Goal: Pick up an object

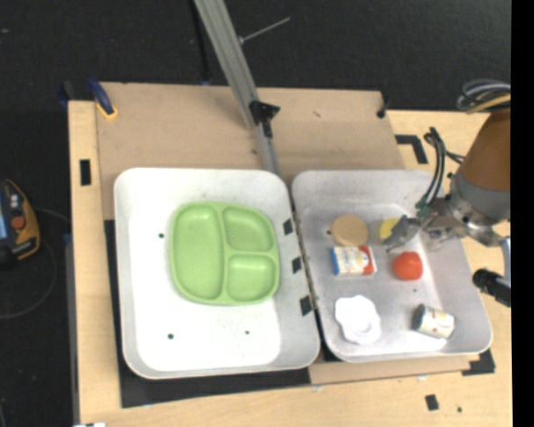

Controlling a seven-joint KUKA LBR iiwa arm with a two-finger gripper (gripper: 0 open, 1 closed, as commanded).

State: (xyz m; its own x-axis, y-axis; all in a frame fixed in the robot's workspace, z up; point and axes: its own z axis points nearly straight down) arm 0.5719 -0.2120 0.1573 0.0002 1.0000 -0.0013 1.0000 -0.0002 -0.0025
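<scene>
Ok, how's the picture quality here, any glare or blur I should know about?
Camera view: light is even and soft, with faint shadows beside the items. The two white bins are bright and nearly washed out, so the white object blends into the right bin. The whole frame is slightly soft; the gripper is blurry and its shape is hard to make out. The floor around the bench is very dark.
</scene>
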